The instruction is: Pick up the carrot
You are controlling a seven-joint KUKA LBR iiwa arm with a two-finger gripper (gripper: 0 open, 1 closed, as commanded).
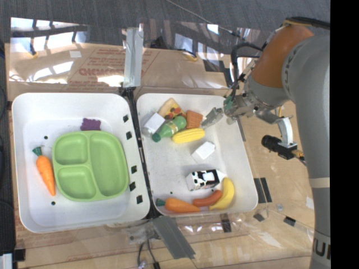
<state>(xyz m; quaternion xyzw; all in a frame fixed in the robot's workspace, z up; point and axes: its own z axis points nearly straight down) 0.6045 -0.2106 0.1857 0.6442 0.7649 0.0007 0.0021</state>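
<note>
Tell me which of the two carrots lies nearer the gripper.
The carrot in the right bin, along the near wall beside the banana. The other carrot lies in the left bin, left of the green tray, far from the gripper.

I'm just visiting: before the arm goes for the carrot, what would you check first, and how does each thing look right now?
1. Carrot in plain sight, left bin, beside the green tray: ok.
2. Nothing lying on the carrot: ok.
3. Gripper above the carrot: not ok, it hangs over the right bin.
4. Gripper free of any item: ok.
5. Lookalike risk: not ok, a second orange carrot-like piece lies in the right bin.
6. Room beside the bin wall: cannot tell.
</note>
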